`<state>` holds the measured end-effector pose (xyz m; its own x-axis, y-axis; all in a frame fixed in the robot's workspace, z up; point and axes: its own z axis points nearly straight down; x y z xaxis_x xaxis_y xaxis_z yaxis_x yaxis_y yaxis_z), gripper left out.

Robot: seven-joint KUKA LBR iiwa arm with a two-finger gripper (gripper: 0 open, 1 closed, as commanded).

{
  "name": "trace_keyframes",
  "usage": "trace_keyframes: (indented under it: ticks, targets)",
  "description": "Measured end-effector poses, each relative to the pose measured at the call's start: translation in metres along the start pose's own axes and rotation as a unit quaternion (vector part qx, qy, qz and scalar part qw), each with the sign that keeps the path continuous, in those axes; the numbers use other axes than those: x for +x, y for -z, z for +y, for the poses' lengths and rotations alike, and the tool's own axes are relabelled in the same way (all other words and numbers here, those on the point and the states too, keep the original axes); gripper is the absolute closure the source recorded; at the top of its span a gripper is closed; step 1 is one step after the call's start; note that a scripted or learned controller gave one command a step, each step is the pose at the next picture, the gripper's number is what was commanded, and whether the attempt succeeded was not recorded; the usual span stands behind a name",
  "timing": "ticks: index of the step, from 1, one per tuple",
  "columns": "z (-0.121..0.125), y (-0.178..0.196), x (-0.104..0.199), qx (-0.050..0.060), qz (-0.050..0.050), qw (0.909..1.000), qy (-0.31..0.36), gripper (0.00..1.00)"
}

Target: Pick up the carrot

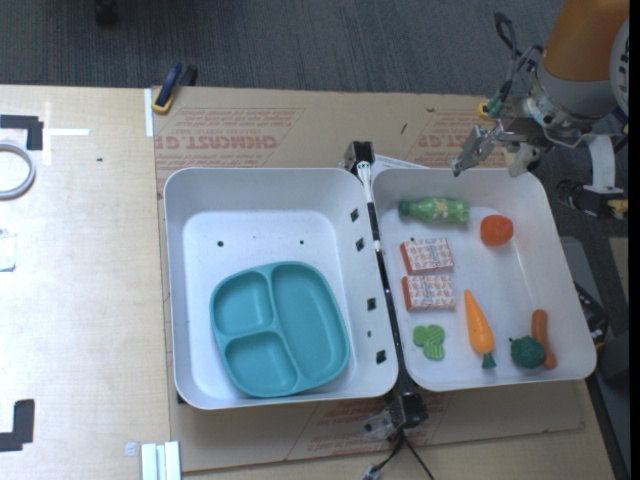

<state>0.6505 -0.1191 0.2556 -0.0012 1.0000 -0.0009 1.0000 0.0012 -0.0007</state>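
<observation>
From my station I see the grey arm with its orange band (pixel 592 23) reaching in at the upper right, its two-finger gripper (pixel 492 154) hanging above the far rim of the right-hand shallow white bin (pixel 560 258). The jaws stand spread apart with nothing between them.

The orange plastic carrot with a green stub (pixel 478 326) lies in the near half of that right bin, pointing roughly away from me, well apart from the gripper. Just left of it sit two small red-and-white printed boxes (pixel 427 273), one behind the other, and a flat green leafy toy piece (pixel 431 341) lies near the front rim. To the carrot's right, in the front right corner, I make out a dark green broccoli-like toy (pixel 526 351) touching a smaller orange stick-shaped piece (pixel 541 330). Toward the back of the bin lie a green plastic bottle on its side (pixel 434 209) and a round orange-red toy fruit (pixel 496 230).

The left-hand white bin (pixel 190 258) holds a teal three-compartment plastic tray (pixel 279 326). Both bins rest on a brown cardboard sheet (pixel 230 133) on the pale wooden tabletop (pixel 75 298).
</observation>
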Motion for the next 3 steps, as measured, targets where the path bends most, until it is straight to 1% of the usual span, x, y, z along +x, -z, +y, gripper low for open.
trace_keyframes:
  ticks: [1, 2, 3]
  targets:
    - [-0.066, -0.064, 0.056, 0.000, 0.000, 0.9996, 0.027, 0.00]
    - [-0.129, -0.128, 0.017, 0.000, 0.000, 0.9982, 0.060, 0.00]
    - [-0.153, -0.164, 0.015, 0.000, 0.001, 0.9981, 0.062, 0.00]
